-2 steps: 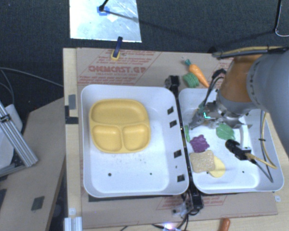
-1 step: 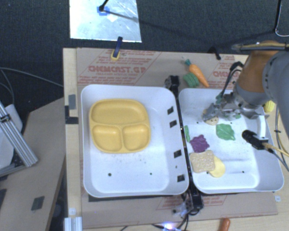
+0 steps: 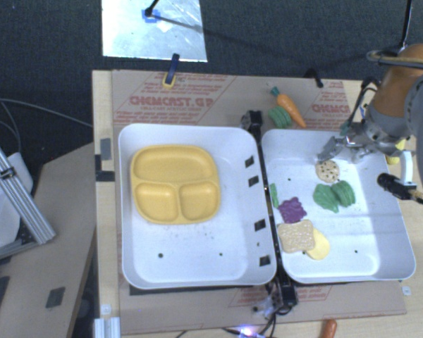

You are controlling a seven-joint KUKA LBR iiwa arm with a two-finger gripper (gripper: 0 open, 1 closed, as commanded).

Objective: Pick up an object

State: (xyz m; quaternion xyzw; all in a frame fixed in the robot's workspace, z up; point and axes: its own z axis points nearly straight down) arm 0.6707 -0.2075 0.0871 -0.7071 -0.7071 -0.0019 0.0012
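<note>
The gripper (image 3: 336,148) hangs just above the cookie (image 3: 328,170) in the right bin (image 3: 391,259), apparently aligned for a pick, its opening state indiscernible.

The grey arm (image 3: 409,97) reached in from the right, its orange band (image 3: 402,65) above the wrist. The wrist angled down and leftward, and the gripper (image 3: 338,146) hung low, its 2 fingers pointing left.

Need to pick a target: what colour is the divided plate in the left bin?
Yellow; the divided plate shows plainly in the camera view.
</note>
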